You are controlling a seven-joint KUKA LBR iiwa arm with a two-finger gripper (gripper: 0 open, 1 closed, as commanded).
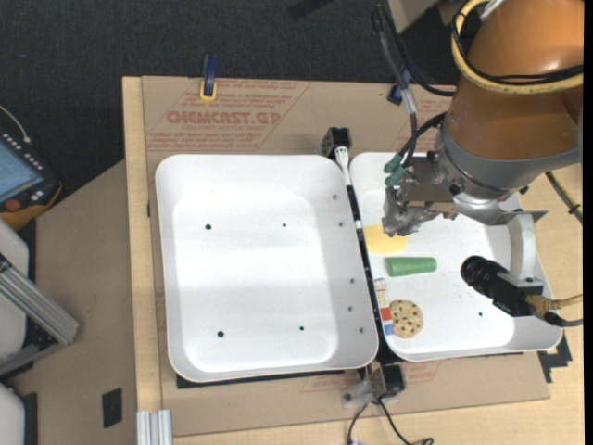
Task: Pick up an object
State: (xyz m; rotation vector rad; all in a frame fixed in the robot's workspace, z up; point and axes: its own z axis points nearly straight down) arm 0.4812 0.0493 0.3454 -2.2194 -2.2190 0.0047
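Note:
In the right bin [463,336] lie a yellow block [383,243], a green cylinder [411,266] on its side just below it, and a round cookie-like piece [405,317] with a small red and blue item [385,312] at its left. My gripper [399,222] hangs over the upper left part of this bin, its tips right at the top edge of the yellow block. The big orange and grey wrist hides the bin's far right corner.
The left bin [246,258] sits beside the right one, with a dark divider rail [357,235] between them. Both rest on a cardboard sheet [222,109] clamped at the back. Dark floor surrounds the bench.

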